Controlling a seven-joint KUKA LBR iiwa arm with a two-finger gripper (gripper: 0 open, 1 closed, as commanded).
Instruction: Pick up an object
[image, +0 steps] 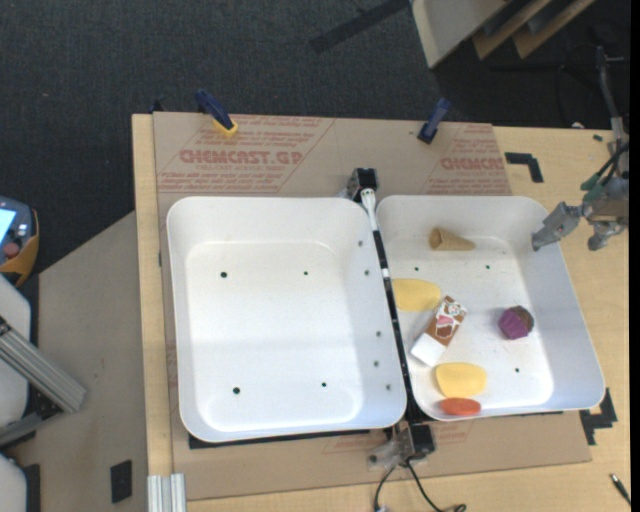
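Our pincer (575, 225) hangs at the right edge of the view, above the far right corner of the right bin (575, 300). Its grey parts blur together there, so we cannot tell how it stands, and we see nothing carried in it. We judge that it waits off to the side so that the bin stays in plain sight from above while a target is chosen.

Everything that could be picked lies in the right bin. Nearest the pincer is a tan cone-shaped piece (452, 239), alone near the far wall. A purple lump (516, 322) sits by itself toward the right side, well apart from the rest; we think it the easiest to reach. Nearer the divider lie a yellow piece (416, 294) and, just beside it, a small red and white carton (442, 329) lying tilted. Toward the near wall a second yellow piece (461, 379) touches a red-orange piece (460, 406) that rests against the rim.

That crowding could hinder a clean descent on the carton or the near pair, and the rim stands close to the red-orange piece. The left bin (270, 315) lies just beside, across the divider. Two blue clamps (217, 112) hold the cardboard sheet (330, 150) beneath the bins.
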